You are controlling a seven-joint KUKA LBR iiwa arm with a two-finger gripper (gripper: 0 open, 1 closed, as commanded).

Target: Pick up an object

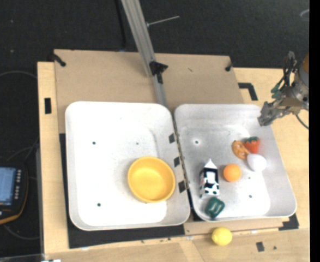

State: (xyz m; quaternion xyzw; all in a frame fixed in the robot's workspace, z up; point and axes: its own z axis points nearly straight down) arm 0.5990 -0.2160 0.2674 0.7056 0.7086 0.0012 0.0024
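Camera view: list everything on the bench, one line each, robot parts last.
bins: 2, white, side by side on the bench
bowl: 1, yellow, left bin, near its right edge
carton: 1, black and white, right bin
orange: 1, orange, right bin, right of the carton
egg: 1, white, right bin
strawberry: 1, red, above the egg
pepper: 1, green, right bin's front edge
lemon: 1, yellow, on the bench before the right bin
claw: 1, grey, over the right bin's far right corner
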